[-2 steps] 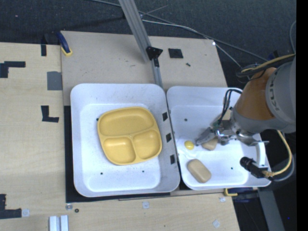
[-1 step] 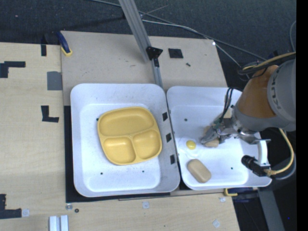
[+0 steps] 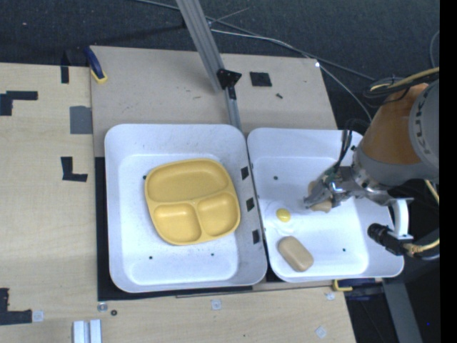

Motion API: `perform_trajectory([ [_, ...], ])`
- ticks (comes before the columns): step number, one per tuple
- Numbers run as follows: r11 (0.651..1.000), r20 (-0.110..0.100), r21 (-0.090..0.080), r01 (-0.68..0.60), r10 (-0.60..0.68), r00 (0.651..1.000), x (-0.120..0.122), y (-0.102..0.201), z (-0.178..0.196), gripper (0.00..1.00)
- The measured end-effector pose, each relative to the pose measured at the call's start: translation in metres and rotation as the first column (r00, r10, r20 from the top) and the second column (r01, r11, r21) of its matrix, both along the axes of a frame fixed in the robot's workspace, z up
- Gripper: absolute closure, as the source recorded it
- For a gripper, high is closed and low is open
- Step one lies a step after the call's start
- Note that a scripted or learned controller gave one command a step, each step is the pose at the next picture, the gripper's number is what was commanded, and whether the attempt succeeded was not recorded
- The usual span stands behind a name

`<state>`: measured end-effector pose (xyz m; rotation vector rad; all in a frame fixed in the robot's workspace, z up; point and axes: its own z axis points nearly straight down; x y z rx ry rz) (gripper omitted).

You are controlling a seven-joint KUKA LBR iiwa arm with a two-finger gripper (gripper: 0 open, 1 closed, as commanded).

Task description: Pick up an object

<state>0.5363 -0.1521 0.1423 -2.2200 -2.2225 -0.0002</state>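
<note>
My gripper [image 3: 319,197] is low over the middle of the right bin [image 3: 314,145], reaching in from the right. A small tan piece [image 3: 323,206] shows just under its tip; I cannot tell whether it is held. To the gripper's left, a small yellow object [image 3: 283,216] lies on the bin floor. A tan oval object [image 3: 295,253] lies near the bin's front edge. In the left bin [image 3: 128,263] sits a yellow divided plate [image 3: 191,200].
The two white bins stand side by side on a wooden bench. A grey metal bar [image 3: 203,38] slants down from the top to the gap between the bins. The arm's body and cables crowd the right bin's right side.
</note>
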Motion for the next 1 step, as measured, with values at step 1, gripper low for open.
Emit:
perform_trajectory([
  [1,1.000,0.002,-0.001,0.000,0.000,1.000,-0.0013,-0.0044,0.0429,1.00],
])
